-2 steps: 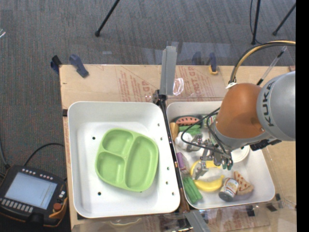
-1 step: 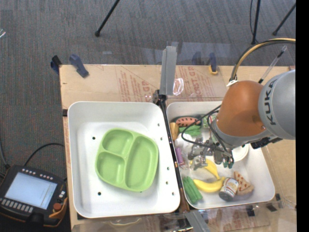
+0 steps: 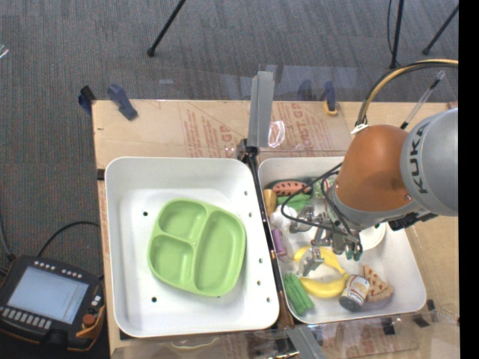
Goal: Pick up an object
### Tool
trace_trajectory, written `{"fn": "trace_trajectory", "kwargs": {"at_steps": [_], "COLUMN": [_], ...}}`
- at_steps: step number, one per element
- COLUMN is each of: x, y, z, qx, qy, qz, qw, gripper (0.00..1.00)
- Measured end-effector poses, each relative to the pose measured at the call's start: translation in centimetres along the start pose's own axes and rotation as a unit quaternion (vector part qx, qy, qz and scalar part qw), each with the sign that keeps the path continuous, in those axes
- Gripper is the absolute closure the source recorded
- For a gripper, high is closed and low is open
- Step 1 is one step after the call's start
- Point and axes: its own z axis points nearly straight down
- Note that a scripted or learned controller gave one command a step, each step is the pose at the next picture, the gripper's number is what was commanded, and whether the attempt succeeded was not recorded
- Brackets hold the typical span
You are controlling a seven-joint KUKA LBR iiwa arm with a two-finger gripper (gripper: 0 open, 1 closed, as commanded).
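My gripper [image 3: 330,250] is lowered into the right bin [image 3: 410,269], just above a yellow banana [image 3: 324,285] that lies near the bin's front. Wrist and cables hide what sits directly under it. Around it lie a green vegetable toy [image 3: 298,293], a small can [image 3: 353,294] on its side, a pizza slice [image 3: 377,281], a watermelon slice [image 3: 291,188] and a purple piece [image 3: 278,241]. Whether anything is held is hidden.
The left bin [image 3: 127,200] holds a green divided plate [image 3: 197,247]. A white dish [image 3: 373,237] lies partly under the arm in the right bin. A pendant with a screen [image 3: 45,298] sits on the floor at the left. Tripod legs stand behind the bench.
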Motion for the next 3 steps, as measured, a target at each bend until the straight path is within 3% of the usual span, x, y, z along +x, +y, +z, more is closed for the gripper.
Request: {"fn": "trace_trajectory", "kwargs": {"at_steps": [1,2,3], "x": [6.2,6.9,6.8], "y": [-5.3,-2.6,-2.5], "z": [0.7,1.0,0.1], "qx": [0.0,0.0,0.0], "qy": [-0.006,0.001,0.002], "qz": [0.086,0.075,0.072], "qw": [0.9963,0.9972,0.9974], "gripper": [0.0,0.0,1.0]}}
